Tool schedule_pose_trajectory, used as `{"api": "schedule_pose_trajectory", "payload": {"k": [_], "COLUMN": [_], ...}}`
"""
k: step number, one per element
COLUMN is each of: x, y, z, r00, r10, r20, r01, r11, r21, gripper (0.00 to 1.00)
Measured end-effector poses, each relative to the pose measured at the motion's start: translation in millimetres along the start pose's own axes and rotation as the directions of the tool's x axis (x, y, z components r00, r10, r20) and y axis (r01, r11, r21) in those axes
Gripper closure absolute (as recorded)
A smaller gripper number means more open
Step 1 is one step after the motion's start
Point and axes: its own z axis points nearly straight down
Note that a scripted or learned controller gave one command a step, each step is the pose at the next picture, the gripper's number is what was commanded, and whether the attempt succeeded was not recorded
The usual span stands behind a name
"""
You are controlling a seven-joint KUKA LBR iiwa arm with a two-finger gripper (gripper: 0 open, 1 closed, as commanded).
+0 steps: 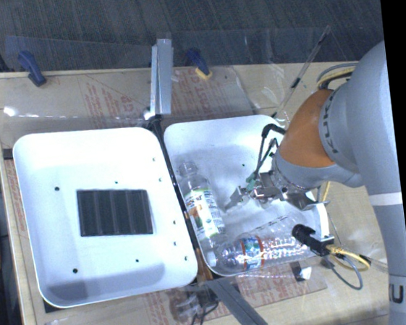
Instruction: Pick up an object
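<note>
Two clear plastic bottles lie in the right bin (pixel 218 138). The one with a green and white label (pixel 201 211) rests along the bin's left wall, its cap toward the back. A bottle with a blue and red label (pixel 260 249) lies on its side along the front wall. My gripper (pixel 241 194) hangs low over the middle of this bin, pointing left. It sits just right of the green-labelled bottle and above the other, with nothing seen held in it.
The left bin (pixel 43 162) has a dark slatted rectangle (pixel 114 211) in its floor. A metal bar (pixel 160 75) stands at the back between the bins. Blue clamps (pixel 30 66) grip the bench's rear edge.
</note>
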Motion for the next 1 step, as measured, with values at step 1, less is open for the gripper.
{"api": "schedule_pose_trajectory", "payload": {"k": [1], "x": [10.6], "y": [16.6], "z": [-117.1], "r00": [0.998], "r10": [-0.060], "r20": [0.001], "r01": [0.060], "r11": [0.998], "r21": [-0.003], "gripper": [0.00]}}
